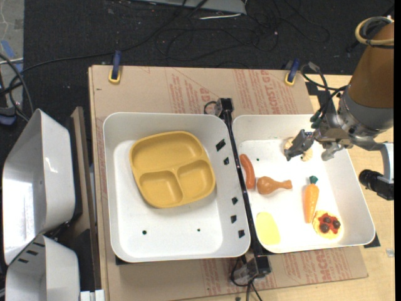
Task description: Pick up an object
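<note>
Camera view, overhead slant. My arm [374, 68] comes in from the right, its orange band above the grey wrist, and sits over the upper right part of the right bin [357, 196].

My gripper [319, 144] is low over the upper area of that bin. The two fingers stand spread apart: one dark finger [301, 144] to the left, the other [332, 149] to the right. A small pale object [293, 145] lies at the left finger, touching or just beside it; I cannot tell what it is. It is not between the fingers, so I log nothing as held.

Contents of the right bin, all below the gripper:
- red sausage [248, 170], lying near the left wall.
- brown drumstick [273, 185], just beside the sausage, near the middle.
- orange carrot [311, 199], green top pointing up-frame, right of the drumstick.
- pale yellow piece [267, 228], flat, toward the bottom left.
- yellow piece with red and dark berries [328, 224], at the bottom right.

Left bin [125, 231]: a yellow divided plate [171, 168] with three compartments lies in its upper middle, turned slightly askew.

Both bins rest side by side on a cardboard sheet [175, 86].
</note>
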{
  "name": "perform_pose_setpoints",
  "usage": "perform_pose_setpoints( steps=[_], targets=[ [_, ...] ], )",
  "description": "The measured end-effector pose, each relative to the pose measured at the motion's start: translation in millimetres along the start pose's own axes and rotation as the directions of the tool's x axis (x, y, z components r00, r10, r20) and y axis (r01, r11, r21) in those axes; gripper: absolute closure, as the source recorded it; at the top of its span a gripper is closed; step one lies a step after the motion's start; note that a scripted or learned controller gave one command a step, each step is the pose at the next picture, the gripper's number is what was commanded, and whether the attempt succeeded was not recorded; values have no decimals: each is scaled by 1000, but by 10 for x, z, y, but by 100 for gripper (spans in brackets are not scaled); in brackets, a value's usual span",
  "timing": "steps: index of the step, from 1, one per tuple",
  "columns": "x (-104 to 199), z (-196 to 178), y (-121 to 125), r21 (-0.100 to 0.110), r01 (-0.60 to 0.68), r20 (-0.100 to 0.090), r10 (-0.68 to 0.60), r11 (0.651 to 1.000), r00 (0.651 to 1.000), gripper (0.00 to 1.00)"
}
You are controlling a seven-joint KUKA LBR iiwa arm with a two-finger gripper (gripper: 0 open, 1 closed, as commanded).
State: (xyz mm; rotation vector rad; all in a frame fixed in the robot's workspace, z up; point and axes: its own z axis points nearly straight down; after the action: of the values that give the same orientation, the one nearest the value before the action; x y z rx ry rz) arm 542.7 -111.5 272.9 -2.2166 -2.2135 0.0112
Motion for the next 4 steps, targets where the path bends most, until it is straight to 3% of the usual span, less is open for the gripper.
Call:
perform_pose_setpoints(
  steps=[1, 4],
  targets=[
    [2, -54, 18, -11, 2, 1, -2, 1000, 1000, 0],
    [59, 1702, -82, -5, -1, 0, 1, 1000, 1000, 0]
  ],
)
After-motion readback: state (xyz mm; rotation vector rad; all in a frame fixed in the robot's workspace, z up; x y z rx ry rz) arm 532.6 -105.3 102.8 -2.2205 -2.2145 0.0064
